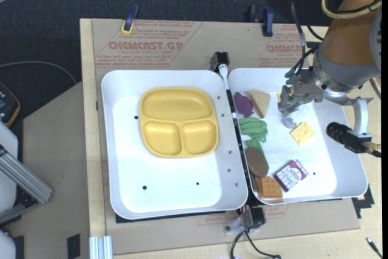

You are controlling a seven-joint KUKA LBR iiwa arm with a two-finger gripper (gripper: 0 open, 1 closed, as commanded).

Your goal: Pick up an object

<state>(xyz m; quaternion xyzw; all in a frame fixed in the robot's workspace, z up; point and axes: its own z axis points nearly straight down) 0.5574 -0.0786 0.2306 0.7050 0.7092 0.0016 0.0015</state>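
End effector (290,113) hung over right bin (339,182). Cheese piece (302,133) lay just below it; wedge (261,102) and grapes (244,104) to its left; packet (290,174) further below; divided tray (179,121) in left bin (121,154), well left.

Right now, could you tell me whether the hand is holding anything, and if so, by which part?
Nothing shows in the hand. It hangs over bare floor of the right bin, just above the yellow cheese slice, which lies flat on its own.
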